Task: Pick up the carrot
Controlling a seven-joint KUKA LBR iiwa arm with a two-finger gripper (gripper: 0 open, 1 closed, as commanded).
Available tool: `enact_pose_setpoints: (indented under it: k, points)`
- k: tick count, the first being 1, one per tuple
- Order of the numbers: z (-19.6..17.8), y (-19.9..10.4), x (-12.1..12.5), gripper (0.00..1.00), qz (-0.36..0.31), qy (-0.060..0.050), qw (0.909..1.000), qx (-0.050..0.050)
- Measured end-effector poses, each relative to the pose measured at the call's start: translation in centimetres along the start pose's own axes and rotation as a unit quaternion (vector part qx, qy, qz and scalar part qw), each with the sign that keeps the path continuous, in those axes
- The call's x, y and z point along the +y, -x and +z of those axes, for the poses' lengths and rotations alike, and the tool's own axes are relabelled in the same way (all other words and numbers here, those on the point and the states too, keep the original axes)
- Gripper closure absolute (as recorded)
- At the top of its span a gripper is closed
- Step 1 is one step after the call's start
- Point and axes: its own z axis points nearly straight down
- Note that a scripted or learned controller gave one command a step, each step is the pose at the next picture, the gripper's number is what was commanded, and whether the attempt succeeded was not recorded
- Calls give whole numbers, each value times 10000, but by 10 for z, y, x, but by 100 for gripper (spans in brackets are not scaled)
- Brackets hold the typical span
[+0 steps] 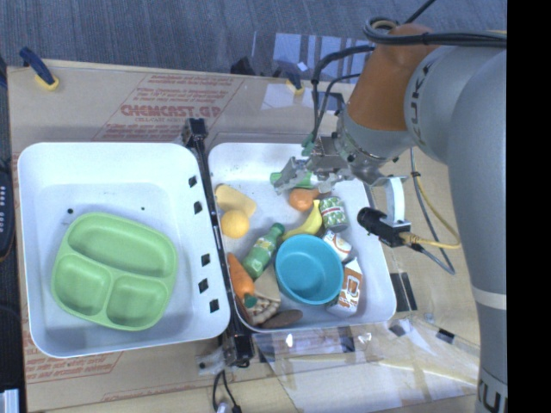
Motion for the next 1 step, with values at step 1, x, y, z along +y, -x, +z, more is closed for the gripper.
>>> enact_pose_setpoints:
  k: [1]
  points:
    - [106, -20, -21, 0, -85, 21, 10000, -17]
